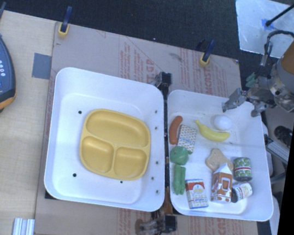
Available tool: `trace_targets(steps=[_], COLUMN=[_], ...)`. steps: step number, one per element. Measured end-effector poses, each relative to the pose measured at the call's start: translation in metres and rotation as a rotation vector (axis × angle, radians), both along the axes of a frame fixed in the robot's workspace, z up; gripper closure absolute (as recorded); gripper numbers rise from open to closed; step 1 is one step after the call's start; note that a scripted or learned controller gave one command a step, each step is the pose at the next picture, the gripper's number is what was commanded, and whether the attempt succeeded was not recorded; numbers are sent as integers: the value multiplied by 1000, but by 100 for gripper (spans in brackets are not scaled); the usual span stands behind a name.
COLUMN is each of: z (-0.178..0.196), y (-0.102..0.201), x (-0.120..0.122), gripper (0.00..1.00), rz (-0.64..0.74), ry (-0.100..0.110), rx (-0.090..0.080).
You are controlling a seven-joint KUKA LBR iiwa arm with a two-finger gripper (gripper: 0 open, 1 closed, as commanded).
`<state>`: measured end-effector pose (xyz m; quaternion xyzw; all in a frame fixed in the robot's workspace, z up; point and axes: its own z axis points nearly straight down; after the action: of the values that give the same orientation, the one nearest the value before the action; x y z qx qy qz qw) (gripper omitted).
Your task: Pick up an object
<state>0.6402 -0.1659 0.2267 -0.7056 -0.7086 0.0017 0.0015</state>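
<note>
1. White and round, the egg (pixel 223 122) lies in the right bin (pixel 261 215), toward its far side, with a smooth, bright shell.
2. Just in front of the egg, touching it, lies a yellow banana (pixel 212 133), curved with its ends turned up toward the egg.
3. Left of the egg lies an orange-red sausage (pixel 175 129), and beside that a small patterned packet (pixel 187 138).
4. Nearer the camera than the egg sit a green broccoli-like lump (pixel 179 155), a green pickle (pixel 179 179), a tan bread piece (pixel 216 159), two small cartons (pixel 196 193) and (pixel 222 182), a green-labelled can (pixel 242 168) and a small dark jar (pixel 241 192).
5. The gripper (pixel 244 99) hangs above and to the right of the egg, over the bin's far right corner, apart from every object; its two fingers are spread apart with nothing between them.
6. Far to the left of the egg, the left bin (pixel 62 128) holds a yellow divided plate (pixel 115 144).
</note>
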Motion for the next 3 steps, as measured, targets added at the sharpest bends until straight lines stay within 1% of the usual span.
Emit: trace_targets(steps=[1, 2, 3], z=[-134, -88, -127], y=[12, -26, 10], x=[-100, -30, 16], gripper=[0, 0, 0], rz=[2, 0, 0], ry=[-1, -3, -1], rx=[0, 0, 1])
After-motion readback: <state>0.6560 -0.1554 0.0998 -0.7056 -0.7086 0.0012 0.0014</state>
